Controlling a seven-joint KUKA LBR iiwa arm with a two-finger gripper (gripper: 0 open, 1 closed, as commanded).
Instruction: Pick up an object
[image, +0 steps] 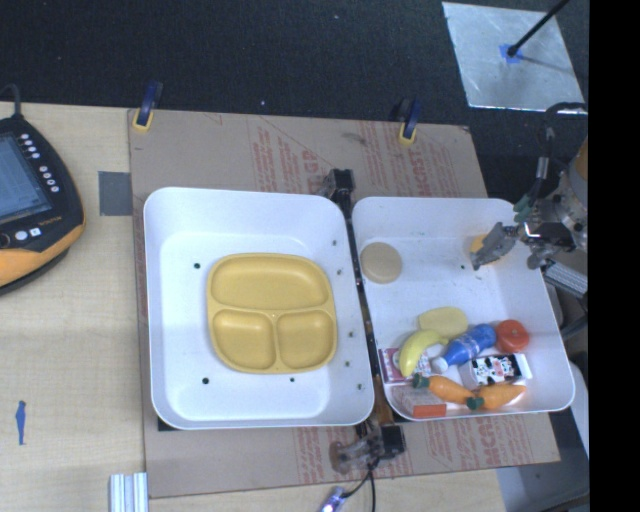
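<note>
- Hand (497, 243) sits over the right bin (440, 225), at its far-right part, w/ the arm coming in from the right edge.
- Fingers (487, 250) point left and look spread a little; nothing between them. A small yellow bit shows at the hand, can't tell what it is.
- Pickable things are bunched in the near part of the right bin, well apart from the hand, nearer and to its left: banana (417, 350), pale yellow piece (443, 320) just beyond it, blue bottle (468, 345), red tomato (512, 335), black-and-white carton (495, 370), carrot (450, 388), orange piece (503, 396).
- Round tan disc (381, 262) lies alone at the bin's far-left, left of the hand, roughly level w/ it, not touching.
- Left bin (170, 300) carries a yellow 3-compartment tray (272, 310) in its middle.
- Both bins rest on cardboard sheet (250, 150) on the surface; teach pendant (30, 200) at far left.
</note>
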